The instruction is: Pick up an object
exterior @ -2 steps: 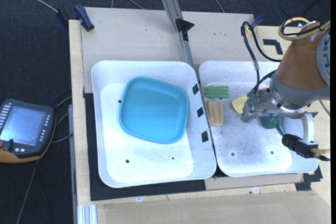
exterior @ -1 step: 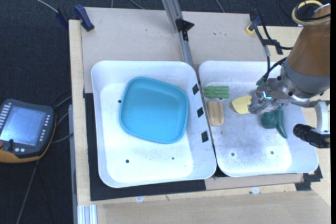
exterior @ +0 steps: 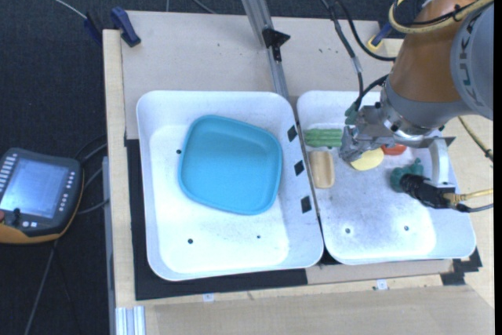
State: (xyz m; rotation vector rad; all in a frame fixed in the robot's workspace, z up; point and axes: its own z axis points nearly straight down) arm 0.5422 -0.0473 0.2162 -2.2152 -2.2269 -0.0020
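Right bin [exterior: 376,243] is where you're reaching: fingers [exterior: 351,147] low by the yellow piece [exterior: 367,160], grip state unclear, so confirm before lifting.

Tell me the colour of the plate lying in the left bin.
The plate is light blue, plain with no pattern; the overhead camera view shows it clearly.

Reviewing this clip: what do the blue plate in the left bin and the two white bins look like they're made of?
Blue plate: looks like moulded plastic, smooth with a soft sheen; uniform colour, rounded corners and a raised rim suggest it. Left bin and right bin: probably thin formed plastic, matte white, with rounded lips; dark scuffs and specks mark their floors. Metal cannot be ruled out from this view.
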